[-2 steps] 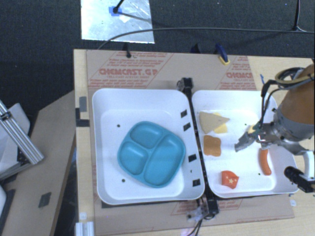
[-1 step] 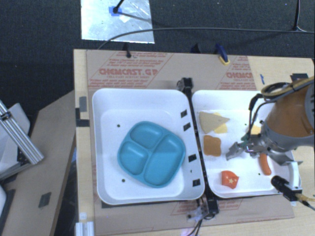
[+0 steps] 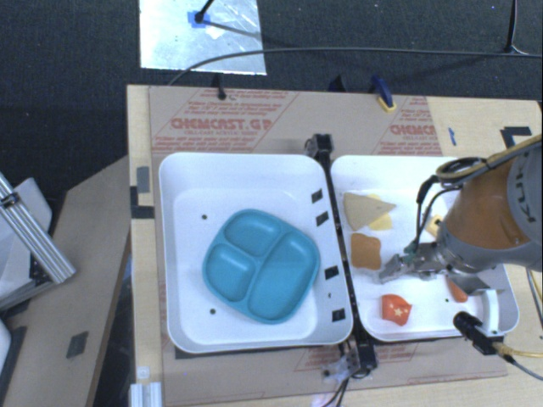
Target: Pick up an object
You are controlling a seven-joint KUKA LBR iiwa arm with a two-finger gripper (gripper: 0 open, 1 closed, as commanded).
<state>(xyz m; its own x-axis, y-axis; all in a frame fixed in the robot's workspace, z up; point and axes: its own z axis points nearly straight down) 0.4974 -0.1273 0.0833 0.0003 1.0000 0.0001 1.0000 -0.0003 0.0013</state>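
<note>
Your grey two-finger gripper (image 3: 397, 267) hangs low in the right-hand shallow white bin (image 3: 424, 170); whether it is open, you cannot tell. It sits just beside the tan square block (image 3: 366, 250), above the red strawberry-like piece (image 3: 395, 309). Centre over one before descending.

The arm (image 3: 492, 214) runs off the right edge, so you see only its wrist end. It covers the right part of the right bin (image 3: 399, 170), including most of a small orange piece (image 3: 458, 292) at its lower side. You cannot tell from the gripper (image 3: 397, 266) whether anything sits in it; it reads as a grey blur. The yellow piece (image 3: 382, 222) is largely tucked under the pale wedge (image 3: 366, 207). The metal frame (image 3: 30, 236) is cut off at the left edge.
</note>
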